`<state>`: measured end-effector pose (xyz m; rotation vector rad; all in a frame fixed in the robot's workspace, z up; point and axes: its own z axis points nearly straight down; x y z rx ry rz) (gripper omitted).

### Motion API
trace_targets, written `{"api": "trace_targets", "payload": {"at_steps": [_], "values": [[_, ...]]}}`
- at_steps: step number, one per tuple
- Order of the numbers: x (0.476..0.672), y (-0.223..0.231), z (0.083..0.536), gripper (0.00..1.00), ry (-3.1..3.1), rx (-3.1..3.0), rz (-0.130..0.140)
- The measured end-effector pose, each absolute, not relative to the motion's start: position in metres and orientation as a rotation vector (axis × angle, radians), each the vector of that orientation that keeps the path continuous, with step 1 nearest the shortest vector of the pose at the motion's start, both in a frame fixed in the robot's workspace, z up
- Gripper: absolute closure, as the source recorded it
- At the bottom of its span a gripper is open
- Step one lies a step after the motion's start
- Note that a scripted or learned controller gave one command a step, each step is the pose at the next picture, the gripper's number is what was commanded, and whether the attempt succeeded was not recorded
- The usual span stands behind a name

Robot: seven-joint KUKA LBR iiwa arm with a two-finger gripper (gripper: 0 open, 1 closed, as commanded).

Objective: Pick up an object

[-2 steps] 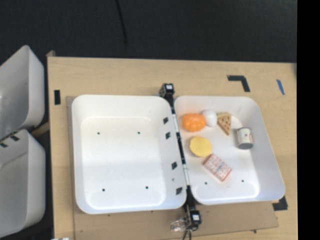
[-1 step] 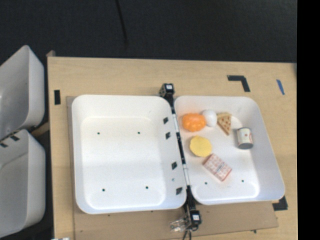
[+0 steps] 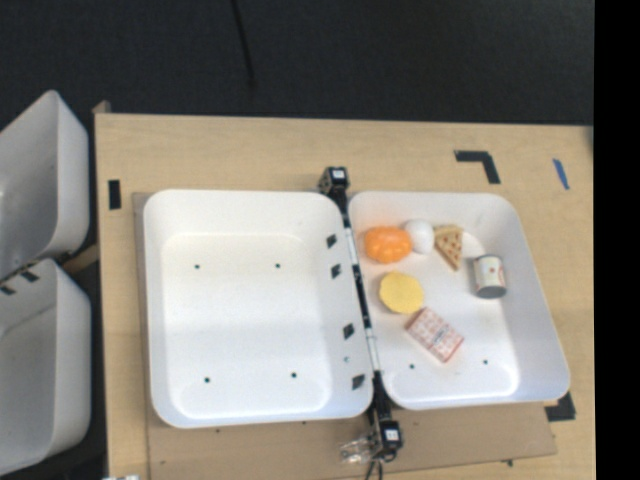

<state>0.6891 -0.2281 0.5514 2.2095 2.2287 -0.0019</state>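
Wooden bench (image 3: 250,153), right bin (image 3: 520,368) items clustered near divider, front corner bare

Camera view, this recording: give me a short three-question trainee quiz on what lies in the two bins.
1. True or false: all the loose items lie in the right-hand shallow white plastic bin.
2. Which item lies nearest the divider between the bins?
A. small grey metal can
B. round orange fruit-shaped toy
C. tan wedge with holes, like cheese
3. Fill in: the flat yellow disc lies directly above the pink patterned rectangular ______ in the image.

Key
1. True; the items sit there, beside the left-hand shallow white plastic bin.
2. B.
3. Packet.
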Motion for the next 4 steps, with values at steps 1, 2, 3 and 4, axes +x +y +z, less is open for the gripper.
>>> {"api": "trace_targets", "payload": {"at_steps": [1, 2, 3, 4], "values": [[0.6891, -0.2280, 0.5514, 1.00, 2.230, 2.208, -0.002], [0.6892, -0.2278, 0.5513, 1.00, 2.231, 2.208, -0.001], [0.6891, -0.2279, 0.5515, 1.00, 2.232, 2.207, -0.002], [0.6891, -0.2279, 0.5514, 1.00, 2.232, 2.206, -0.002]]}}
